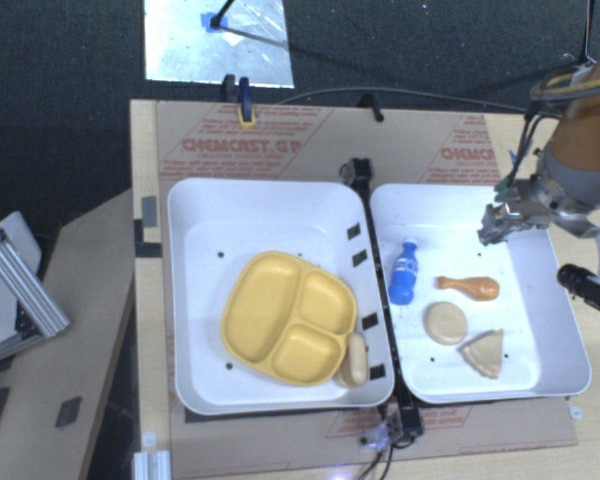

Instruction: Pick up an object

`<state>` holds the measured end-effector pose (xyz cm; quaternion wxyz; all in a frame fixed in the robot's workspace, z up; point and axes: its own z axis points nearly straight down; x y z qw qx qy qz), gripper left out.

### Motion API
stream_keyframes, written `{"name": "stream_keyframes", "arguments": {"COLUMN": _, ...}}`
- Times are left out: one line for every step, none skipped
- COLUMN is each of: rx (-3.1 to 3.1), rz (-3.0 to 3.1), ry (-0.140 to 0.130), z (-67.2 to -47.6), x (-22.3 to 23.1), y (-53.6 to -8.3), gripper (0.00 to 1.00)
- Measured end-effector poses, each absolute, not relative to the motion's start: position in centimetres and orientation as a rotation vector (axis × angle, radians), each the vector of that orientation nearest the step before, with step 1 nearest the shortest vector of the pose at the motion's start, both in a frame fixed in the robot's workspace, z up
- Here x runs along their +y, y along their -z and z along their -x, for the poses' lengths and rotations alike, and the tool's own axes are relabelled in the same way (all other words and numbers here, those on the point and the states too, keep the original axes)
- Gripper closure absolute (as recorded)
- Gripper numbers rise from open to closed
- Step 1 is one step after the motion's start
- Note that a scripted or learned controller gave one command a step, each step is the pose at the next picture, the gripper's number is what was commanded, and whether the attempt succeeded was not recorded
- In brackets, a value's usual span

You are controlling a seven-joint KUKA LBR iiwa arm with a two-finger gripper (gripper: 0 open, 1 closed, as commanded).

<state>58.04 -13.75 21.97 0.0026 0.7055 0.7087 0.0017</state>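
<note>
A: Is the hand [496, 222] grasping anything?
B: Too blurred; I cannot tell. The bottle [403, 273] lies in the right bin [555, 313].
A: Any writing?
B: "CHEMCAST" on the board [242, 143].

Glossy white plastic bins [280, 203], smooth matt yellow plastic tray [288, 316], shiny blue plastic bottle [403, 273], printed cardboard underlay [242, 143].

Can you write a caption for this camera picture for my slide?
Robot gripper hovering over the right bin, above a toy drumstick and blue bottle.
</note>
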Motion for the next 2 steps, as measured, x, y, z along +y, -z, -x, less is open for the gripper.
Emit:
{"name": "stream_keyframes", "arguments": {"rx": 2.222, "rz": -2.211, "ry": -0.007, "z": -58.2, "x": -13.8, "y": -27.4, "gripper": 1.0}}
{"name": "stream_keyframes", "arguments": {"rx": 2.23, "rz": -2.209, "ry": -0.005, "z": -59.7, "x": -8.0, "y": -27.4, "gripper": 1.0}}
